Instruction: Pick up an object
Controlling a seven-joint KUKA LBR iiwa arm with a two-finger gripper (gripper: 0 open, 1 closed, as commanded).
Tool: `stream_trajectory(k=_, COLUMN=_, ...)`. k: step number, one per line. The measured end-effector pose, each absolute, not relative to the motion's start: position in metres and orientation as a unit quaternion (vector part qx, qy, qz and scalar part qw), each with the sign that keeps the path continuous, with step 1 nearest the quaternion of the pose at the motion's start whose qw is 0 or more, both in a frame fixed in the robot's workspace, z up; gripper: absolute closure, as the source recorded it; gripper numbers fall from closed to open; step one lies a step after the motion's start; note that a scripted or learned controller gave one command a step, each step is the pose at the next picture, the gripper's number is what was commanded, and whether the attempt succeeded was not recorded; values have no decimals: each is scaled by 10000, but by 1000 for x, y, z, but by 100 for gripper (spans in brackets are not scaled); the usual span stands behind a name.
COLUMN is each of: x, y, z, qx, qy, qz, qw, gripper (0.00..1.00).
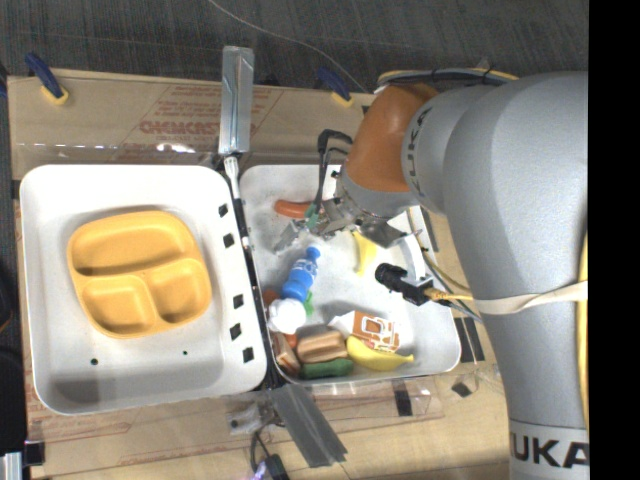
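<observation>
Over the far half of the right bin [345,293], w/ my arm coming in from view-right, my fingers [312,220] sit low among the clutter; can't tell if they're apart or together, since wrist and arm hide too much of them. Sausage [290,208], red-orange, lies just beside them on the view-left, close to the bin's far wall; can't tell whether they touch it. Small banana [362,251] lies just under my wrist, lengthwise down the view. Bottle [301,276], blue, lies tilted near the bin's middle; a white round thing [287,315] sits right at its lower end, by the left wall; can't tell if it's part of the bottle. Along the near wall things are packed together: bun [320,345], brown, w/ a green item [328,369] touching its near side; big banana [385,358] just to the right of both; carton [372,330], white and orange, resting against that banana's far side. Left bin [40,268] holds a yellow tray [140,273] w/ three compartments, lying flat, well apart from me. Both bins sit side by side on the bench [120,108], their inner walls close together at the middle.
</observation>
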State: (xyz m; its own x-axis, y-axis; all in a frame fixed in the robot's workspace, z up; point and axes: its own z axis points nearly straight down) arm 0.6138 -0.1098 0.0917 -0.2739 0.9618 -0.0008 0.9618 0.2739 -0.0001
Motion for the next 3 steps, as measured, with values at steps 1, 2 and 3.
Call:
stream_trajectory(k=1, x=563, y=-109, z=91, qx=5704, qy=8214, qz=-6, qw=-16, gripper=0)
stream_trajectory(k=2, x=571, y=-73, z=195, qx=4855, qy=8742, qz=11, qw=23, gripper=0)
stream_trajectory(k=3, x=562, y=-109, z=91, qx=5013, qy=8653, qz=-2, qw=-5, gripper=0)
